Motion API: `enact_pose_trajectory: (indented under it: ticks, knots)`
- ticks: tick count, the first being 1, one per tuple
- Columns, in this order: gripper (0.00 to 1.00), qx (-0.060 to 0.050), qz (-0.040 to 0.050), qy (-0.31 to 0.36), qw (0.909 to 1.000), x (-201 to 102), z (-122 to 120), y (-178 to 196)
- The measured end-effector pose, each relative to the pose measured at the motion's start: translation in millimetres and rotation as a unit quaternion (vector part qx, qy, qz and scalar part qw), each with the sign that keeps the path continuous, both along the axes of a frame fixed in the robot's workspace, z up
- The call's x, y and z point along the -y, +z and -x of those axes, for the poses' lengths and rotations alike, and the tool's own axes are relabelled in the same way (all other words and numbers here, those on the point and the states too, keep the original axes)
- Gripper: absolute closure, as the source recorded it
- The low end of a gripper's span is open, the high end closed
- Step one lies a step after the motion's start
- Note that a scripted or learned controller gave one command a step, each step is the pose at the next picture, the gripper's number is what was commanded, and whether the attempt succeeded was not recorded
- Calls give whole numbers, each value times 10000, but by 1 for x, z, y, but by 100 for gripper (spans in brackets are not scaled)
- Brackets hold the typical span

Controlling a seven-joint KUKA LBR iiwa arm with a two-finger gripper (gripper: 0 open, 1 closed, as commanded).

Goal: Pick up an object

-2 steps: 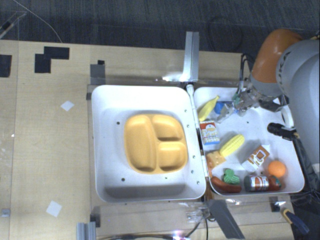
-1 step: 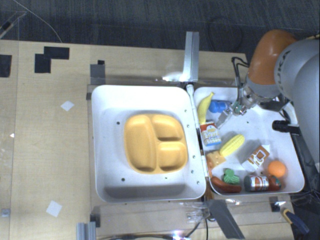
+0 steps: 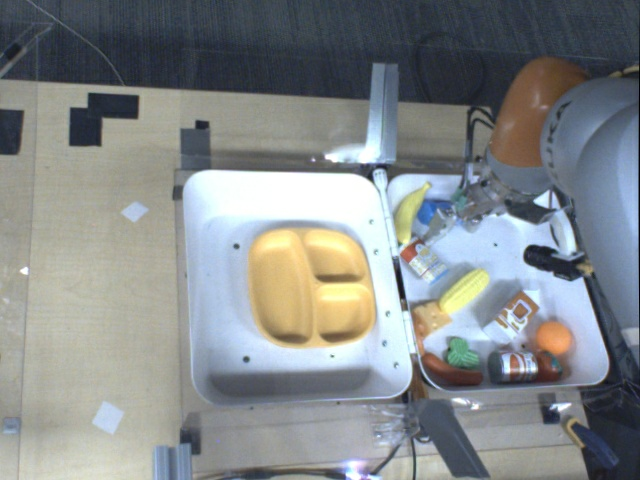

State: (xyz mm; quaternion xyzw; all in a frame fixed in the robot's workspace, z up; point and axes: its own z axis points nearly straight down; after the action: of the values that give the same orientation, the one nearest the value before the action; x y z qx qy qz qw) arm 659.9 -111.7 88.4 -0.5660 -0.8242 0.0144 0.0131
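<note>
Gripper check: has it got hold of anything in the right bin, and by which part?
Cannot tell. The gripper sits low in the right bin, over the blue item beside the banana, but its tips are too small and blurred to show a hold.

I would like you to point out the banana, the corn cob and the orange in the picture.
banana (image 3: pixel 409 211): camera view, middle of its curved yellow body.
corn cob (image 3: pixel 464 290): camera view, middle of the yellow cob.
orange (image 3: pixel 553 339): camera view, centre of the round fruit.
</note>
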Motion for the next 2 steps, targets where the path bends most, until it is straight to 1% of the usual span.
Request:
enact_pose_trajectory:
  ticks: [1,2]
  knots:
    - [0,220,-35,522,9984,79,23,-1]
    - [100,266,-30,562,9981,75,19,14]
